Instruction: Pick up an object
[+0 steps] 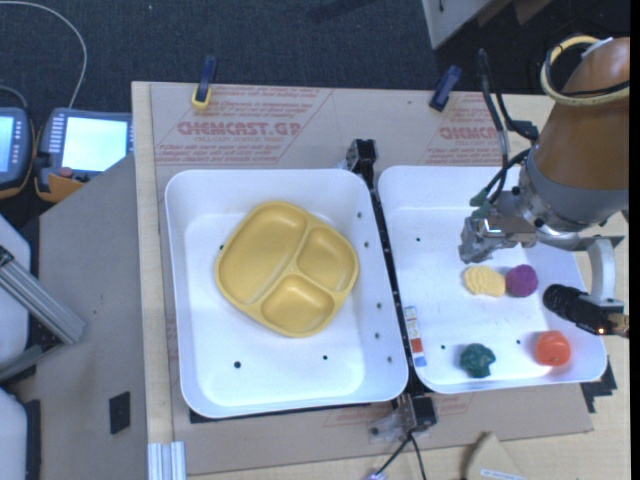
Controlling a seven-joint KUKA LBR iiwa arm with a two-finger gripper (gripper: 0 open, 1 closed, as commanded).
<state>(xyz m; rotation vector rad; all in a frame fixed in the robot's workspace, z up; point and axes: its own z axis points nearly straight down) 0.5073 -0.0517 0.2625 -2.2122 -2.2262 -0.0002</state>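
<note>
Green toy (477,359) near right bin's front rim (500,381)

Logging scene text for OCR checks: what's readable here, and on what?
"CHEMCAST GP", red print on the board behind the left bin.
A second red print on the board behind the right bin: partly hidden, unreadable.
Small label strip between the bins: too small to read.
Screens at left: blurred.
</note>
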